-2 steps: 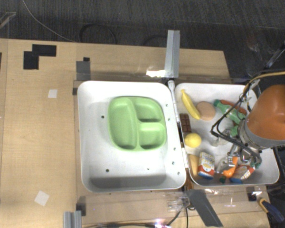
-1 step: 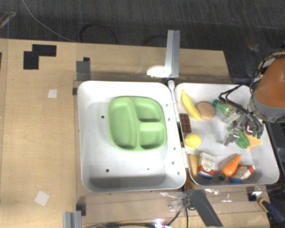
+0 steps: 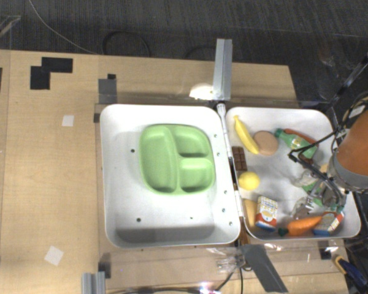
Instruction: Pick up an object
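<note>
Green tray [image 3: 175, 158] in left bin [image 3: 119, 182]; banana [image 3: 246, 135], lemon [image 3: 249, 181], perhaps carrot [image 3: 304, 225] in right bin [image 3: 257, 116].

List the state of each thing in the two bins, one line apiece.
Green divided plate: flat in the left bin, right way up.
Banana: lying in the right bin.
Lemon: resting loose.
Carton: lying on its side.
Carrot: lying flat beside the gripper.

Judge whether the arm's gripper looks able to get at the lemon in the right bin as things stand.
Probably yes. The lemon lies in an open patch of the right bin, apart from the banana and the carton, with nothing over it. The gripper hovers in the same bin.
</note>
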